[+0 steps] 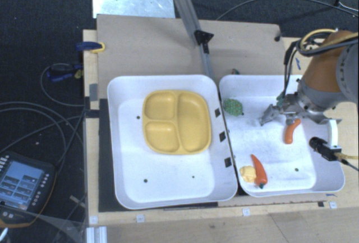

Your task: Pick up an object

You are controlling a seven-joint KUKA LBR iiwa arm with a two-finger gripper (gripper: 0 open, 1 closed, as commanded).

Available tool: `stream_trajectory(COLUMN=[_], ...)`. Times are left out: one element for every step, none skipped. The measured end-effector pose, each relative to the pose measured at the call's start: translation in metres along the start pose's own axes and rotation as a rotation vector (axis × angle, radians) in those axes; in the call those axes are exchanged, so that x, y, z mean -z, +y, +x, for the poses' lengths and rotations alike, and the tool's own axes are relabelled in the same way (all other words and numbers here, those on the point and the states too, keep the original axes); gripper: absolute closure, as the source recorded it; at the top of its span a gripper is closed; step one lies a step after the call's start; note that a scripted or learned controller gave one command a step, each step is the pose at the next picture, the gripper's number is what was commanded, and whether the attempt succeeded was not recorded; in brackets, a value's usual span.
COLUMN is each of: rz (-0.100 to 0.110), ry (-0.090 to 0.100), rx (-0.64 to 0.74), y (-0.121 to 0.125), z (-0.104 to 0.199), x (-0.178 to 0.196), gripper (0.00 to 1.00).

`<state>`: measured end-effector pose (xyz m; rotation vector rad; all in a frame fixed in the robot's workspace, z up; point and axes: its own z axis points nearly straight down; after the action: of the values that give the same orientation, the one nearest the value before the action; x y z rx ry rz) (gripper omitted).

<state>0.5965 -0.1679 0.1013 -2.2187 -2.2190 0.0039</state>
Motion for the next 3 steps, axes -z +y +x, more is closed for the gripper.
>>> stream_trajectory(rz=[-0.008, -0.013, -0.011], ry=[-0.001, -0.003, -0.003], rx=[-0.001, 0.004, 0.006], y=[0.002, 0.005, 0.001], z=[0.0, 0.0, -0.002], x=[0.015, 0.08, 0.126], gripper=[1.0, 1.0, 1.0])
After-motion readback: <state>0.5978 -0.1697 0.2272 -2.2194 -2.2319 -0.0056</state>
